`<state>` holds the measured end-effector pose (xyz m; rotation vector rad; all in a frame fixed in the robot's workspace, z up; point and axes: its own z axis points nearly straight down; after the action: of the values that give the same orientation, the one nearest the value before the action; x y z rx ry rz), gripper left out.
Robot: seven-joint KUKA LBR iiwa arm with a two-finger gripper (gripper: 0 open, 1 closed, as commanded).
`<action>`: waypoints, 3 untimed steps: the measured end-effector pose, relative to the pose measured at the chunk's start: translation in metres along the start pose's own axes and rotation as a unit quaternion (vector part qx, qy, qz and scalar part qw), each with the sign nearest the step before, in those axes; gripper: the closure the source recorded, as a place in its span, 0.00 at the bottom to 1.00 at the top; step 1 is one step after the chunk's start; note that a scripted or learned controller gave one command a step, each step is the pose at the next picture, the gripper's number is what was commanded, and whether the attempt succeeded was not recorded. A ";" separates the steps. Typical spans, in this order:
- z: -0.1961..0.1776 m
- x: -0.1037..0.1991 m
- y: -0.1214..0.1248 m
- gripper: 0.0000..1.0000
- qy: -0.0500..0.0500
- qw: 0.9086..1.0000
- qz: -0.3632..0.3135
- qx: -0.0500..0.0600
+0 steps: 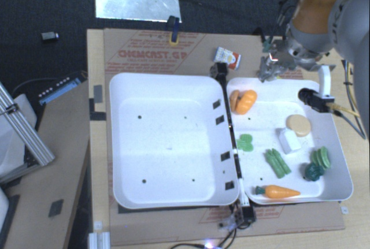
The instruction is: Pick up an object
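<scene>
All the stuff sits in the right bin [341, 184]: orange pepper [244, 101] by the divider, carrot [277, 190] hugging the near rim, green beans [277, 162], a white block [289, 140] and a tan disc [299, 123] mid-bin. Decent bare floor between pepper and disc. The gripper [269, 73] hangs over the far rim, holding nothing; can't tell whether it's apart or together. The left bin [167, 138] is wide open space.

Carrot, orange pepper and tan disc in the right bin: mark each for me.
carrot [281, 190]: camera view, middle of its orange body.
orange pepper [244, 101]: camera view, centre of its rounded side.
tan disc [299, 124]: camera view, centre of its flat top.
</scene>
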<state>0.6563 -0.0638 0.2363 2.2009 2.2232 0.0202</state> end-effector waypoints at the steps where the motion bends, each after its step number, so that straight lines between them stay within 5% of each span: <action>1: -0.016 0.093 -0.036 1.00 0.002 1.000 -0.001 0.008; 2: 0.011 0.079 -0.094 1.00 0.000 1.000 0.005 0.012; 3: 0.000 0.103 -0.150 1.00 0.001 1.000 0.003 0.011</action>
<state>0.5051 0.0373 0.2340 2.2184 2.2292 -0.0014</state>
